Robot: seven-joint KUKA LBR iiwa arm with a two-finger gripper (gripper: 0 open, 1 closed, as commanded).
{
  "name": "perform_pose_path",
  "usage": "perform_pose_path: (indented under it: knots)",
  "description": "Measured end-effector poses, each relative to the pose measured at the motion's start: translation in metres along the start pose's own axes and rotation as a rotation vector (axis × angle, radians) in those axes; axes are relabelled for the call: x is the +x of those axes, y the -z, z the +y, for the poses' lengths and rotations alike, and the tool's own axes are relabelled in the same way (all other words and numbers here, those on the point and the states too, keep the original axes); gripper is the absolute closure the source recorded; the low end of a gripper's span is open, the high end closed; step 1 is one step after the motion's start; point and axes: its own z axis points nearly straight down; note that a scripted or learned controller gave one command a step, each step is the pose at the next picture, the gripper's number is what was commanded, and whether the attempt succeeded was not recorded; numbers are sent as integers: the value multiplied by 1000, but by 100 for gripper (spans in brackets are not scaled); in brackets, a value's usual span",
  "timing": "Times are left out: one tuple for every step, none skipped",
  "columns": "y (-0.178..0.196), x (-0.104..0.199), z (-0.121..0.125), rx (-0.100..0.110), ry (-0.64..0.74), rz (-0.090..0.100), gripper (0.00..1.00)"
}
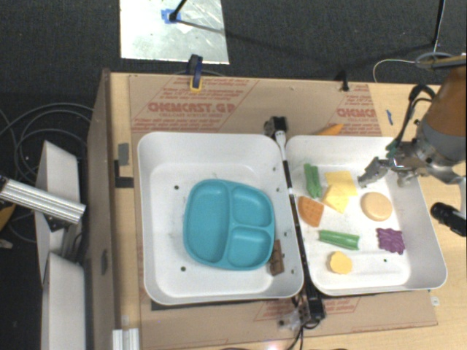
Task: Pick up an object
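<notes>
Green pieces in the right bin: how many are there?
2. One green piece lies near the bin's left wall, by the yellow block; the other green piece lies lower, above the yellow round. None seems hidden.

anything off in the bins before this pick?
Two strays. A small brown piece sits wedged at the left bin's right wall beside the blue tray, and an orange piece lies on the cardboard outside the right bin.

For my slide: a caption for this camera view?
Gripper above toy food in right bin; blue plate in left bin.

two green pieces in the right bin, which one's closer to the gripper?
The upright green piece by the bin divider, left of the yellow block; the other green piece lies lower, farther from the gripper.
</notes>
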Motion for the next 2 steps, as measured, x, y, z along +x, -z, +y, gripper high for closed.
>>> perform_pose_path:
  knots:
    - [-54,58,6,2,5,2,0]
    - [-120,37,-8,1,-4,-1,0]
